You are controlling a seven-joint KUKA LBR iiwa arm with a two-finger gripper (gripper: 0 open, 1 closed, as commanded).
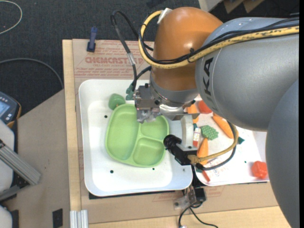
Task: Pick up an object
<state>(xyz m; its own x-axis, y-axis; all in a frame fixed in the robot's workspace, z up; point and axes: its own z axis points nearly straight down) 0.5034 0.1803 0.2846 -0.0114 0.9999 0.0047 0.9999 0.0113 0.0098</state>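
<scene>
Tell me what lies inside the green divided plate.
The green divided plate in the left bin shows bare compartments. Its upper right edge is covered by the gripper, so that part is hidden.

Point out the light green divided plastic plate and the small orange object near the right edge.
Light green divided plastic plate (124, 137): camera view, on its large left compartment.
Small orange object (259, 169): camera view, on its middle.

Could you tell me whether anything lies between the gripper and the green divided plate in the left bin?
Nothing visible does: the gripper sits right at the far rim of the green divided plate. A small green object lies beside the plate, off to the side.
</scene>
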